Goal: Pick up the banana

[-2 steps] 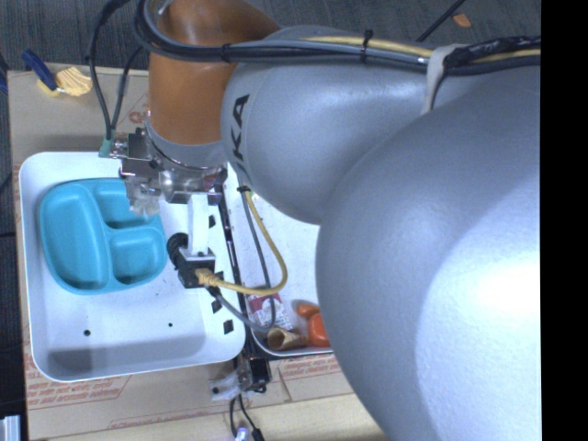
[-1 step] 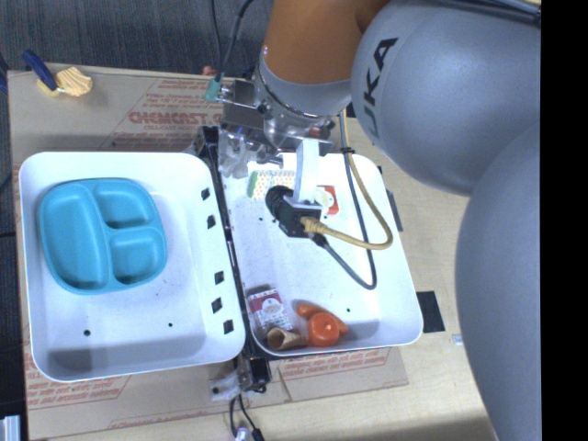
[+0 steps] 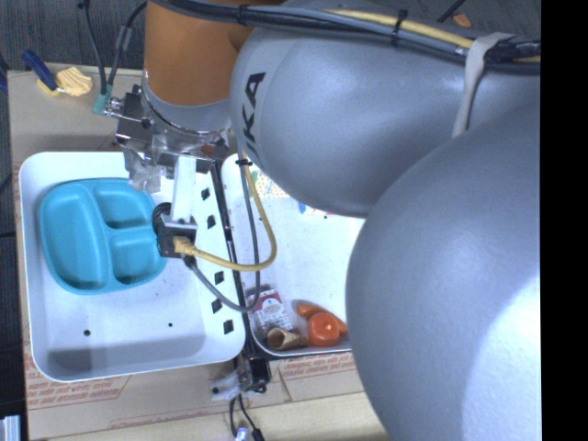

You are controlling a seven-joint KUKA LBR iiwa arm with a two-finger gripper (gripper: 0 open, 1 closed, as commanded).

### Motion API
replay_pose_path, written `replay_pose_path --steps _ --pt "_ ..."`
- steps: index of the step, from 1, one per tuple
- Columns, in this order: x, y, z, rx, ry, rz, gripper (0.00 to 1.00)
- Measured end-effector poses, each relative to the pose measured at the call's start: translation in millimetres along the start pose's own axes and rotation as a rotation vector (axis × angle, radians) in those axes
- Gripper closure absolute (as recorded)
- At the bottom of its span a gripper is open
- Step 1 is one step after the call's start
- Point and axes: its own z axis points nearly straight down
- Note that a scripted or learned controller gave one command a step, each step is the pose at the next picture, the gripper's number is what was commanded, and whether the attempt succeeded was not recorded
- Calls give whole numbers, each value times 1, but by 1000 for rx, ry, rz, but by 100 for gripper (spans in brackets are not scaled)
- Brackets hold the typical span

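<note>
My gripper [image 3: 142,168] hangs low over the left bin [image 3: 110,338], at the far right corner of a blue divided tray [image 3: 96,237] that lies in that bin. The orange-banded wrist sits right above it. The big grey arm covers most of the right bin [image 3: 303,255] and hides whatever lies under it.
At the near edge of the right bin lie an orange round thing [image 3: 323,327], a brown cone-like piece [image 3: 283,339] and a red and white packet [image 3: 268,308]. A pale yellow item with a blue handle [image 3: 66,81] rests on the bench beyond the left bin.
</note>
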Motion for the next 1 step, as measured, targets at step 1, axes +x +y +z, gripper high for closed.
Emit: replay_pose_path --steps 1 --pt "0 0 -10 3 -3 -9 100"
